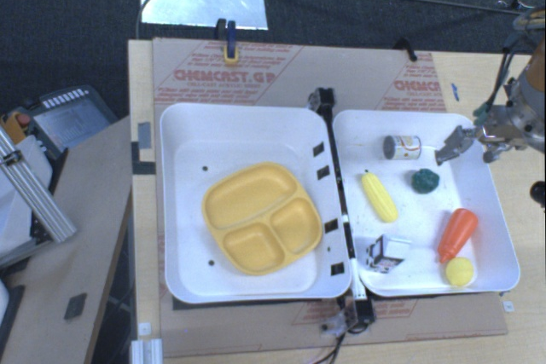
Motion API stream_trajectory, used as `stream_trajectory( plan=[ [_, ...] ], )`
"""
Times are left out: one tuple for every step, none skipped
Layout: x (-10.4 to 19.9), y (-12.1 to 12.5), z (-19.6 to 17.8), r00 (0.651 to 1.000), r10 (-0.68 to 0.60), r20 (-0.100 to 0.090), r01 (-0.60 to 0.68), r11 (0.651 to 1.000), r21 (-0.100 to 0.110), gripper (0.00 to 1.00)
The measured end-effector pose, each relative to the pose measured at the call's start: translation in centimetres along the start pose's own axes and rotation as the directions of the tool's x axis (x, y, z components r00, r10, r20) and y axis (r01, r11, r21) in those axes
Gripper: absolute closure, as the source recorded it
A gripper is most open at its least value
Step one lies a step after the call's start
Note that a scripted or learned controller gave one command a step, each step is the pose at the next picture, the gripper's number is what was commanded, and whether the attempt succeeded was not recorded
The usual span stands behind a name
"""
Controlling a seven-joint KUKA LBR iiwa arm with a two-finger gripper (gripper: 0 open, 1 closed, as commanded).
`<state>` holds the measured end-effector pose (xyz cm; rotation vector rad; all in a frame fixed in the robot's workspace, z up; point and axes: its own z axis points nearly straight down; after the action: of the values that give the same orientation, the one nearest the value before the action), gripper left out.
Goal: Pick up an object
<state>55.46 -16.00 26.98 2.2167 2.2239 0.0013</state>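
Two white bins side by side. Left bin: one yellow divided tray. Right bin: small can at far side; dark green lump; corn cob; orange carrot; yellow lemon at near right; small grey box at near left. Gripper: over right bin's far right part, fingers spread, grasping nothing, just right of the can.

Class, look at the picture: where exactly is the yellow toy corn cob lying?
The yellow toy corn cob lies in the right-hand white bin, near its left wall, with the small silver can above it and the dark green lump to its right.
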Motion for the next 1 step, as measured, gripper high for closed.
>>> stream_trajectory(
  plan=[
    [0.19, 0.45, 6.16, 1.000, 0.002, -0.001, -0.002, 1.000, 0.005, 0.00]
  ],
)
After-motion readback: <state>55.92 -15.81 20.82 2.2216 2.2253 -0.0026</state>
